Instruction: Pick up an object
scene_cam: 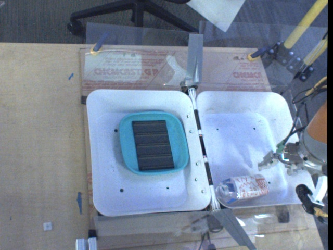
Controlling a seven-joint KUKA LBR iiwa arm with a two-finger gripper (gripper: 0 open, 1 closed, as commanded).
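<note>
A clear plastic bottle with a printed red and white label lies on its side in the right bin, at the near edge, its narrow end pointing toward the divider between the two bins. The left bin holds a teal square dish with a dark ribbed block lying flat in it.

The arm enters from the right with its orange band at the frame edge, and the tool hangs over the right side of the right bin, just beyond the bottle's wider end and apart from it. Whether the tool is released or clenched I cannot tell; the view is too small and cluttered there. Nothing appears to be held.

The bottle looks the likelier target, being nearest. It seems empty or nearly so, hence light, but thin-walled and smooth: it would probably dent under a hard squeeze and roll or slip away under a glancing touch. The best hold is likely across the labelled middle of the body, with the closing direction square to the bottle's long axis, so that it is pinched on both flanks rather than pushed along the bin floor. The nearby bin wall may crowd the approach.
</note>
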